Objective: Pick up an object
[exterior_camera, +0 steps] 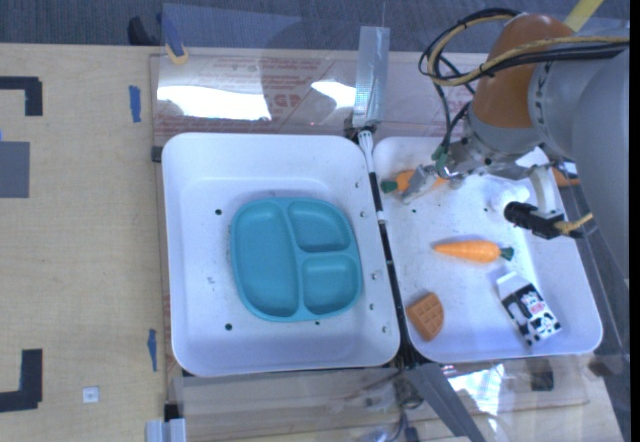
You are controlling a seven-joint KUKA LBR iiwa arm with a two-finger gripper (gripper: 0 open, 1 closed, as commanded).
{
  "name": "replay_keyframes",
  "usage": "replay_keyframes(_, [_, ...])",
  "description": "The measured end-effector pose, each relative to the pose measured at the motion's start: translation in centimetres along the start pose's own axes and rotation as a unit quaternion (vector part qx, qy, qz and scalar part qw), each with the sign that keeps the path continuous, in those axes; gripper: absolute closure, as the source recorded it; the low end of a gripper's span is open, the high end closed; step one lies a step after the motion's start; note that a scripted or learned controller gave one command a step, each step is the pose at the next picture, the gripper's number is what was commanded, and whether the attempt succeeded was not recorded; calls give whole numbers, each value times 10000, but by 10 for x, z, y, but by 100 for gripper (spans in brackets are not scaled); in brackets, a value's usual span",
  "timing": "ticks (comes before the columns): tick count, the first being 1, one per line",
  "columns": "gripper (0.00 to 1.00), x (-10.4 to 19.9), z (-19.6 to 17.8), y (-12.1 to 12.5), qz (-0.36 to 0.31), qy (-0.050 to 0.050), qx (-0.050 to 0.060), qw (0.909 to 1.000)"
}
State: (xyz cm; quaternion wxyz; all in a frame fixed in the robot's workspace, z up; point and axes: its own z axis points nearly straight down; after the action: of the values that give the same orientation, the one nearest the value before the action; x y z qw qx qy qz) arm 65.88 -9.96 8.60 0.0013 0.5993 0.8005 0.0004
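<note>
My gripper [432, 174] is low at the back left of the right bin [575, 275], under the grey arm with its orange band. It sits against a small orange piece with a green end [403, 182] by the bin's left wall; whether it holds that piece is hidden. A plastic carrot [467, 250] lies on its side in the middle of the bin. A brown waffle-like piece [427, 315] rests at the front left. A black-and-white block [527, 311] lies at the front right.
The left bin [190, 190] holds a teal divided plate [297, 256] at its centre. A ridge [380, 230] separates the two bins. A clear panel [260, 80] stands behind them, and black and yellow cables [455, 55] loop above the wrist.
</note>
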Motion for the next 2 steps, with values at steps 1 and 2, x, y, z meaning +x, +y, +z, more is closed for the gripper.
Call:
replay_keyframes(1, [0, -19, -35, -120, -190, 5, 21, 9998])
replay_keyframes(2, [100, -16, -43, -118, -213, 17, 16, 9998])
